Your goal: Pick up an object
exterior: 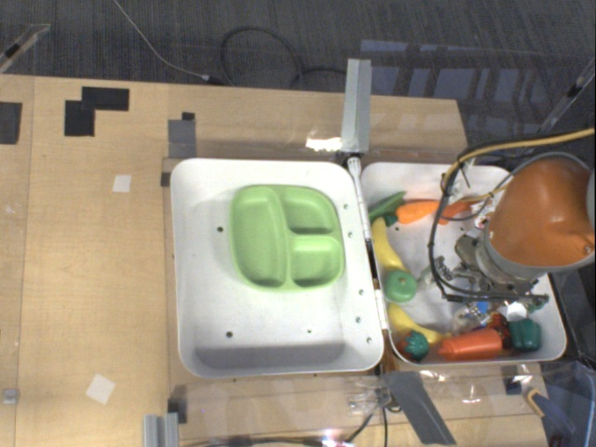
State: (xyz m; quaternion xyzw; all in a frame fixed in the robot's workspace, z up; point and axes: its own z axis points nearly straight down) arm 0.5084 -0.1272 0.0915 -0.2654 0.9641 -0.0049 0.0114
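Leftward, a bin holds a green tray; the other holds toy food; tool state unclear.

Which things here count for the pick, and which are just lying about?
For the pick: arm over the right bin; in it a carrot, banana, green round piece, red-orange piece.
Lying about: green divided plate in the left bin; cable.
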